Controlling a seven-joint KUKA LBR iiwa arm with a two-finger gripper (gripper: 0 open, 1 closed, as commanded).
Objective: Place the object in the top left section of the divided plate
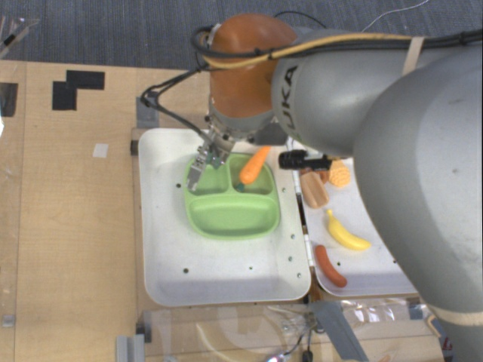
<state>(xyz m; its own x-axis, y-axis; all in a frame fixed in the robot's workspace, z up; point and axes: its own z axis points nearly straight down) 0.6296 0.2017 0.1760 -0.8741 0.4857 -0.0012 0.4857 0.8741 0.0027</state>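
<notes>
Below, wood bench [68,225] w/ white bins [162,225].

divided plate [230,221]: smooth green plastic | bench [68,225]: matt wood | arm [362,89]: possibly glossy metal

green divided plate [231,216] in left bin [162,225], carrot [254,164] top right
</notes>
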